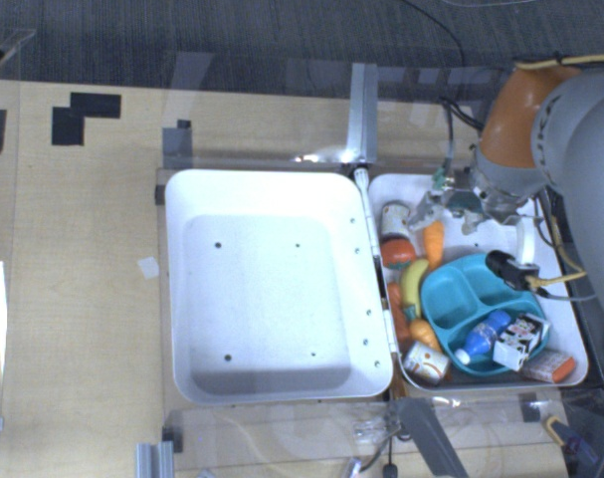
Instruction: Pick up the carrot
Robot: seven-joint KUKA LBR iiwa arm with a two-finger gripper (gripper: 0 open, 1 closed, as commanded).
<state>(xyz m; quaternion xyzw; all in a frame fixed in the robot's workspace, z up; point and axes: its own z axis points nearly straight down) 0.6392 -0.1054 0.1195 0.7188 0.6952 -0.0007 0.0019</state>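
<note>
Arm (555,132) bent down over right bin (570,312), pincer (433,210) narrowed onto carrot (434,241) top.

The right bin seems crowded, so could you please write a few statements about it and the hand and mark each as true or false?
1. The carrot lies in the right bin. True.
2. The teal divided tray sits in the left bin. False: it sits in the right bin, toward its near side.
3. The hand is over the far part of the right bin, just above the carrot. True.
4. The banana lies right of the teal divided tray. False: it lies along the tray's left side.
5. A blue bottle rests inside the teal divided tray. True.
</note>
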